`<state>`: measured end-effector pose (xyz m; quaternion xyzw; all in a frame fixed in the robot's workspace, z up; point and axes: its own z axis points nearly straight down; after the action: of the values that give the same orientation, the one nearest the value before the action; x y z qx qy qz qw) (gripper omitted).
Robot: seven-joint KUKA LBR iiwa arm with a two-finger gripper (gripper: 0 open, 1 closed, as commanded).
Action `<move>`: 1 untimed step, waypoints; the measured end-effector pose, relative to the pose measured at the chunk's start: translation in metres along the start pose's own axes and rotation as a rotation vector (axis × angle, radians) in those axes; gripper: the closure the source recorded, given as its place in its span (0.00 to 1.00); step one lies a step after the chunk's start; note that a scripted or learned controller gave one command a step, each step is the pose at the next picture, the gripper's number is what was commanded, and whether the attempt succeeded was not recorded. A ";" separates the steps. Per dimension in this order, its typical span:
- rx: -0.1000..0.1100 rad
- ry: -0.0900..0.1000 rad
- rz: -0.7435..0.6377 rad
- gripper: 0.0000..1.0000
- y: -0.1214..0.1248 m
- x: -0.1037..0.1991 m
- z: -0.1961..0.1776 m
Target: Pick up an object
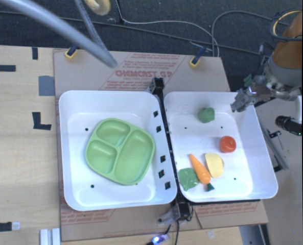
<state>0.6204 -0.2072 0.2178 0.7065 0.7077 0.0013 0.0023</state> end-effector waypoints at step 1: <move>0.001 0.000 -0.001 1.00 -0.001 0.006 -0.045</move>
<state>0.6191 -0.2015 0.2626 0.7063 0.7079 0.0011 0.0019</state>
